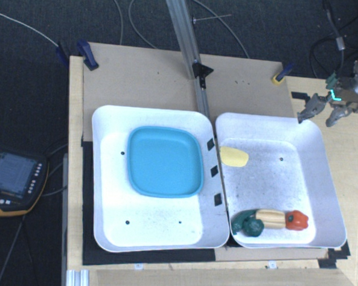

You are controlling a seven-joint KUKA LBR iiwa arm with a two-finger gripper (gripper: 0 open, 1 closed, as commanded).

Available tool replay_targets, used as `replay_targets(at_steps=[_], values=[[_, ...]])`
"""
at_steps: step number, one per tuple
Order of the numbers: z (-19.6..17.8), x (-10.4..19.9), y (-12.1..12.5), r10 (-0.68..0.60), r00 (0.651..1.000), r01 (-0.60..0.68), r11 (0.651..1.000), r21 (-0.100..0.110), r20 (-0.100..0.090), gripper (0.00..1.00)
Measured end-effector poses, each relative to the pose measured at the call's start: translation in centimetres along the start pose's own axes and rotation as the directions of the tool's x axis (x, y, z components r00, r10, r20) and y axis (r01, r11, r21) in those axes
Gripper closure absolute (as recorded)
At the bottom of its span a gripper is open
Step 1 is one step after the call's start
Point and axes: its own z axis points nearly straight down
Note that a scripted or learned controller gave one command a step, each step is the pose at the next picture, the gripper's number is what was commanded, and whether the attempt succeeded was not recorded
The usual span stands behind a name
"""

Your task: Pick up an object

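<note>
Two white bins [105, 165], no legible labels; pincer [323, 112] spread open, nothing in it, above right bin's far corner.

Matt blue plastic plate [165, 161], speckled white bins [105, 165].

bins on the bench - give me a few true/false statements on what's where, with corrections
1. The blue plate lies in the left bin. True.
2. The yellow piece is in the left bin. False: it lies in the right bin, near its left wall.
3. The gripper hangs over the blue plate. False: it is beyond the right bin's far right corner, fingers open, holding nothing.
4. The red piece sits near the right bin's front edge. True.
</note>
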Motion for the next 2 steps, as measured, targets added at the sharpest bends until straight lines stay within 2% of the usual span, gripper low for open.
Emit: replay_targets(at_steps=[1, 2], values=[[0.0, 0.0, 0.0, 0.0, 1.0, 0.0, 1.0, 0.0, 0.0, 0.0], [6.0, 0.1, -0.7, 0.0, 1.0, 0.0, 1.0, 0.005, -0.001, 0.0]])
